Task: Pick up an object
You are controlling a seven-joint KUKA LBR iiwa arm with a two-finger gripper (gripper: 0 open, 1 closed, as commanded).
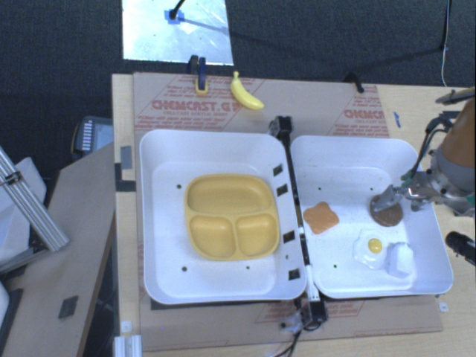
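The right bin point(349, 149) holds several toy foods. An orange toast-like piece point(320, 217) lies near its left wall. A brown round disc point(386, 215) sits at centre right. A fried egg point(371, 247) and a small white object point(399, 259) rest near the front right corner. My gripper point(389, 198) reaches in from the right and hangs right over the disc's upper edge, partly covering it. Nothing is visibly held between its tips.
In the left bin point(160, 169) lies a yellow divided plate point(229, 216). A toy banana point(246, 94) and a yellow-handled clamp point(200, 76) sit on the cardboard behind the bins. A black divider strip point(291, 199) runs between the bins.
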